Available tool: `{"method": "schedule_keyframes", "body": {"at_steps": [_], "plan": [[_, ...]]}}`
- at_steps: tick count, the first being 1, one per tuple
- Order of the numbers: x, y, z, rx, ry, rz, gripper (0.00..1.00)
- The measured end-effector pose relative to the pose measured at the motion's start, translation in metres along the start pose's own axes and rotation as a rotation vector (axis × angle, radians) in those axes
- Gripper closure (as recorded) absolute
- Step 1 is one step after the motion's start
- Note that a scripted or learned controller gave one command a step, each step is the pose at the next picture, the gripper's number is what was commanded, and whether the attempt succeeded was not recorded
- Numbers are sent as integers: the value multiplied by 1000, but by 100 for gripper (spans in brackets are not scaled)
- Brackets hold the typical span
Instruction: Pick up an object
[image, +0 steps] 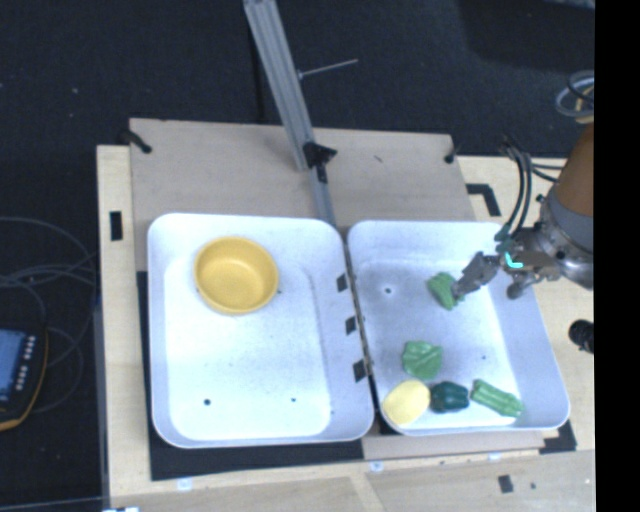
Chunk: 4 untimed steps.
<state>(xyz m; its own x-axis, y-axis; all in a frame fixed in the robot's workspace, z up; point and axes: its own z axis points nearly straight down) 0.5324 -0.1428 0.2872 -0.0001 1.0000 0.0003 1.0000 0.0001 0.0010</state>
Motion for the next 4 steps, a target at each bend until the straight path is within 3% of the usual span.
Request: {"method": "schedule_keyframes", "body": {"at_steps": [1,4], "plan": [[0,0,0,0,0,0,0],[-9,-5,143,4,0,1,0]]}}
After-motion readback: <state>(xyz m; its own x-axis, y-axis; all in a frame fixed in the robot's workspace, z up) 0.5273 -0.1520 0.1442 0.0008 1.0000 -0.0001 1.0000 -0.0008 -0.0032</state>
